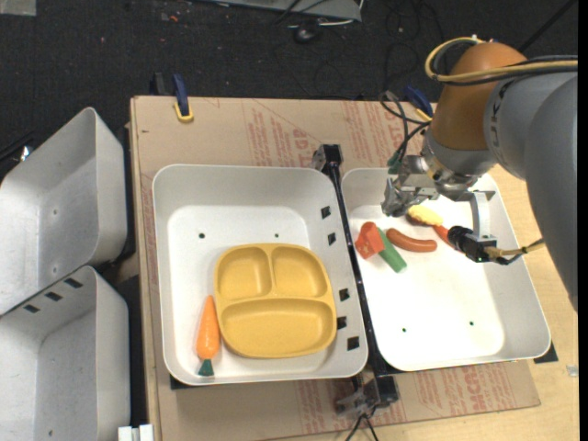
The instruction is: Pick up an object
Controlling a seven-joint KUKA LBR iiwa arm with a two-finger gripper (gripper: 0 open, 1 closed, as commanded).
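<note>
- End effector (406, 200) low in right bin (478, 338); cannot tell its opening.
- Yellow piece (425, 215) just beside it, sausage (412, 241) next out: likely targets.
- Risk: items crowd together, so closing may nudge or catch two.
- Red-and-green vegetable (378, 245) slightly farther.
- Well apart: yellow tray (274, 299) and carrot (208, 332) in left bin (184, 200).

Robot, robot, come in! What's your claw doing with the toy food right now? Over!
Claw low in right bin, nothing seen held. Yellow food beside it; sausage and red-green piece close. Carrot and tray in left bin.
</note>
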